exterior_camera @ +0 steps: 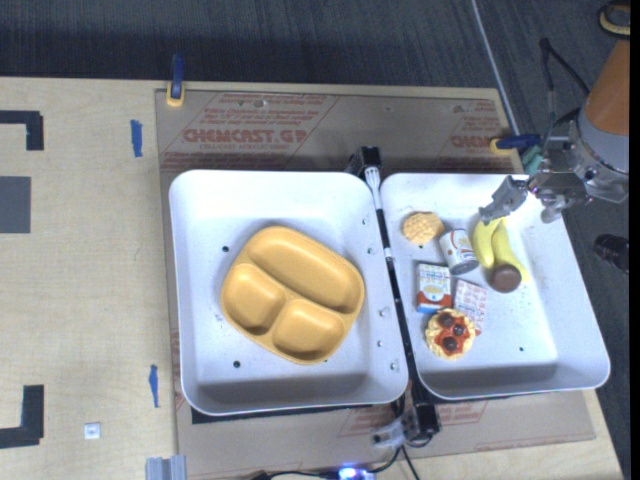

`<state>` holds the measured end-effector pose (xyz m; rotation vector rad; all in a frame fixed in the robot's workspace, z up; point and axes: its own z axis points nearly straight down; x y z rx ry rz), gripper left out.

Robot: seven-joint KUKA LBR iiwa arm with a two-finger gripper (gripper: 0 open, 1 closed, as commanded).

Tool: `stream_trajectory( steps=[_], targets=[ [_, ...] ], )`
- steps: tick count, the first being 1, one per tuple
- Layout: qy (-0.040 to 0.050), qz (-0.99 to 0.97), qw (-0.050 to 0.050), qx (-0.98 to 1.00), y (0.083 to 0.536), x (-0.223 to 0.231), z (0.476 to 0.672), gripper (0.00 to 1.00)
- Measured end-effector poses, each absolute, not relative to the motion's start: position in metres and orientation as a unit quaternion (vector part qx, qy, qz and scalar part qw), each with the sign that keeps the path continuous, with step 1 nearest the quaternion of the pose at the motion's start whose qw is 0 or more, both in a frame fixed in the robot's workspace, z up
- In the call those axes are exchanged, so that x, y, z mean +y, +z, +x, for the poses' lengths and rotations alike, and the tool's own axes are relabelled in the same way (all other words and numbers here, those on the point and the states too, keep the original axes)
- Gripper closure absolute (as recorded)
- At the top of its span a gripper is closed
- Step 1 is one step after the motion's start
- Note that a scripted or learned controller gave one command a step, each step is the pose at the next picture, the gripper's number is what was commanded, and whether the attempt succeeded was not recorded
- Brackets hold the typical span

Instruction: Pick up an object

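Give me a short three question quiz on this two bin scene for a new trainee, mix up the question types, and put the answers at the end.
1. True or false: the yellow tray lies in the right bin.
2. Multiple choice: what lies directly beside the banana on its left? A) small can B) blue clamp C) yellow tray
3. Fill in: the claw hovers near the ____ end of the banana.

Key
1. False; it lies in the left bin.
2. A, the small can.
3. Upper, at the far side of the right bin.
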<state>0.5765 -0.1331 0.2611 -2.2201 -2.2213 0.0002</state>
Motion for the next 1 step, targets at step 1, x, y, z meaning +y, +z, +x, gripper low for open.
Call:
stream_trajectory(
  steps=[1],
  targets=[
    [0.0001,-0.707,0.000,-0.707,0.1103,-0.1410,0.5347,0.00]
  ],
)
